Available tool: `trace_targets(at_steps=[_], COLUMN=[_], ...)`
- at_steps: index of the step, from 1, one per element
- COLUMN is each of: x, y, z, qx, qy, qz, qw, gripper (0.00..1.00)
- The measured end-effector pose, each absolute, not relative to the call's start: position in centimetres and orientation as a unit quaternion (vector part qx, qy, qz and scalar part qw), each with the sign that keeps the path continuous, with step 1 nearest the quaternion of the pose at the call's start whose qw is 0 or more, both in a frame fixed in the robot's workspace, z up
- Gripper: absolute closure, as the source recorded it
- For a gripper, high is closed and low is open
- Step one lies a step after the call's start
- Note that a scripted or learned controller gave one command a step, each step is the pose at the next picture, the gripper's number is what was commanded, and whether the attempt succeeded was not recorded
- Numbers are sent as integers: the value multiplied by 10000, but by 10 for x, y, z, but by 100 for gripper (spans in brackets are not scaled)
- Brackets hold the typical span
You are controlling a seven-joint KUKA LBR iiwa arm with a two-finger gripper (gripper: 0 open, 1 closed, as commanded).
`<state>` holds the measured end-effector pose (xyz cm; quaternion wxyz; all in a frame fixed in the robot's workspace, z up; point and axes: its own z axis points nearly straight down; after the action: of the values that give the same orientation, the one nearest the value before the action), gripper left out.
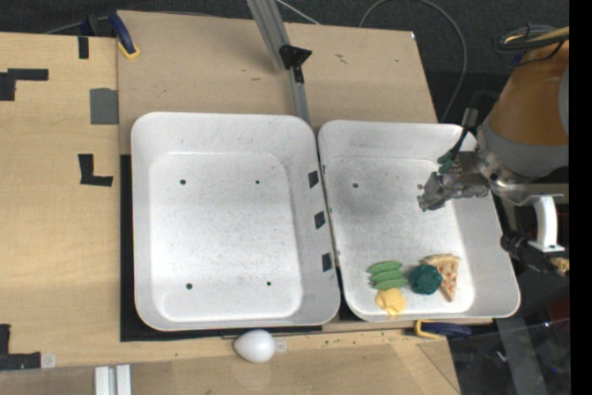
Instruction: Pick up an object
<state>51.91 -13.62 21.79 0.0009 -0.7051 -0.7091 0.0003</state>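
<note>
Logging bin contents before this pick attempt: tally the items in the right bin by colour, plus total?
Right bin, near front edge:
Green: 2, the pea pod and the dark green broccoli-like piece
Yellow: 1, the small yellow piece
Tan/orange: 1, the pizza-like slice
Total: 4

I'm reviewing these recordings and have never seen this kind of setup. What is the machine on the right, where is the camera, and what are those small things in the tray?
The single camera is fixed above a wooden bench and looks down at a slant. The orange and grey shape at the right is a robot arm. Its gripper, a two-finger claw, is over the right bin, near that bin's far right side. Nothing can be seen between its fingers. Two shallow white bins sit side by side; the left bin is next to it. In the right bin's near corner lie small toy foods: a green pea pod, a yellow piece, a dark green lump and a pizza slice. A white egg-shaped object rests on the bench in front of the left bin.
</note>
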Motion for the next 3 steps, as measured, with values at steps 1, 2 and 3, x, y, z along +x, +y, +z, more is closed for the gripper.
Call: trace_targets(at_steps=[1,2,3], x=[536,555,580], y=[-95,-54,-2], z=[219,223,220], qx=[-7049,-7048,-7044], qy=[-7093,-7094,-7098], qz=[0,-3,-3], qw=[10,7,8], gripper=[100,100,100])
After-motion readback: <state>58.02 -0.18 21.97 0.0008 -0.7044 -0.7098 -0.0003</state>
